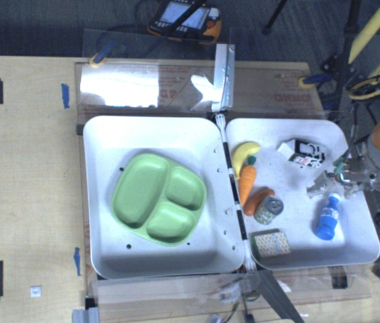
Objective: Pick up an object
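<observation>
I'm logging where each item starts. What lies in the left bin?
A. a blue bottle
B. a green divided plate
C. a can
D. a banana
B: the green divided plate lies alone in the left bin, while the other items sit in the right bin.

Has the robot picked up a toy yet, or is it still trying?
Nothing looks picked up yet. The banana, carrot, can, sponge and blue bottle all lie in the right bin. The gripper is low over that bin, just above the bottle, with nothing visible between its fingers. Grasping and lifting something is left.
</observation>
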You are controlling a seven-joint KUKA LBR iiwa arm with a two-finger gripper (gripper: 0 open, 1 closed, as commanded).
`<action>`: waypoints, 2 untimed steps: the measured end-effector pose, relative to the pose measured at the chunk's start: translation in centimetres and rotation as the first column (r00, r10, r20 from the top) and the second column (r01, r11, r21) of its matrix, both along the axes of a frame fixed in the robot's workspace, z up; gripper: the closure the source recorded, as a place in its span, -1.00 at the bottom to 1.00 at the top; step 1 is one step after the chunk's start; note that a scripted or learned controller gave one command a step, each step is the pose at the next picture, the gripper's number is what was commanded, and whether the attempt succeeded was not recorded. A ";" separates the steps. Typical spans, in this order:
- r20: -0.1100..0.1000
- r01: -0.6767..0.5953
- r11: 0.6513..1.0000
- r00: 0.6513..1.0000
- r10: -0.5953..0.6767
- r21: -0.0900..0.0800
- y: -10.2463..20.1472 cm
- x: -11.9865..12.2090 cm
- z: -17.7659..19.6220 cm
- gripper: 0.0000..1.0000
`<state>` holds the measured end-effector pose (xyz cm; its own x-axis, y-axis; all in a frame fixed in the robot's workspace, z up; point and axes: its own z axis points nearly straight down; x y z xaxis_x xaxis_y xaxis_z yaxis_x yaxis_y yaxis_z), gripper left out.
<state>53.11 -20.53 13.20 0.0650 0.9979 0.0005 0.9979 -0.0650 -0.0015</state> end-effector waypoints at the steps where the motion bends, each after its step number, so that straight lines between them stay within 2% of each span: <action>1: 0.003 0.019 1.000 1.000 -0.019 0.015 -0.2 -3.2 -4.0 -1.00; 2: 0.001 0.025 1.000 1.000 -0.025 0.005 -0.7 -3.4 -3.2 1.00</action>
<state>49.71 -21.26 9.95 0.0903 0.9959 0.0058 0.9959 -0.0903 -0.0004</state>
